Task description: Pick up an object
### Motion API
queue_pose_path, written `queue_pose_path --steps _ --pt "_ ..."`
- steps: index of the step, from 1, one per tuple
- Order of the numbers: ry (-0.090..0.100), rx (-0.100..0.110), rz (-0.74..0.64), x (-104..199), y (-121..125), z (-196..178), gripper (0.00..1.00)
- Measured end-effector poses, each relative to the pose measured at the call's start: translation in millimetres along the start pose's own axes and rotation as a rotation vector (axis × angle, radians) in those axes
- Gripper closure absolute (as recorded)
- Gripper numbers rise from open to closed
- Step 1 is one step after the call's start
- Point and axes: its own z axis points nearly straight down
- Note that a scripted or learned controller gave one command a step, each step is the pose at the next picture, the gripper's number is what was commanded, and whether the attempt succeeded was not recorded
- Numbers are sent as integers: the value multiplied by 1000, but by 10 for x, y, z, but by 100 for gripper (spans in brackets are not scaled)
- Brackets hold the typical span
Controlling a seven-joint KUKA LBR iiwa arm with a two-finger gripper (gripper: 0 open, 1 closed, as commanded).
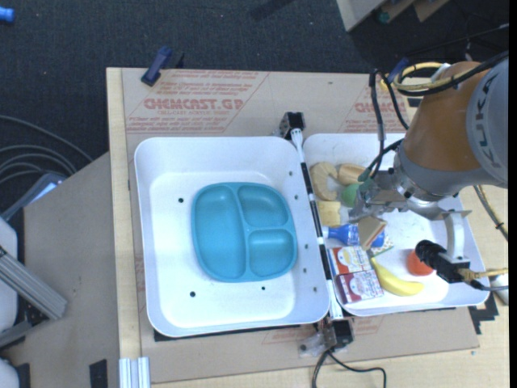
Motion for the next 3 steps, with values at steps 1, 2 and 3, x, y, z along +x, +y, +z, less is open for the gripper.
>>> queue_pose_path --steps 1,2,3 --pt "1 1 -1 153 -472 -217 100" --pt "1 0 0 154 -470 -314 100" --pt "1 0 0 156 -467 -411 100"
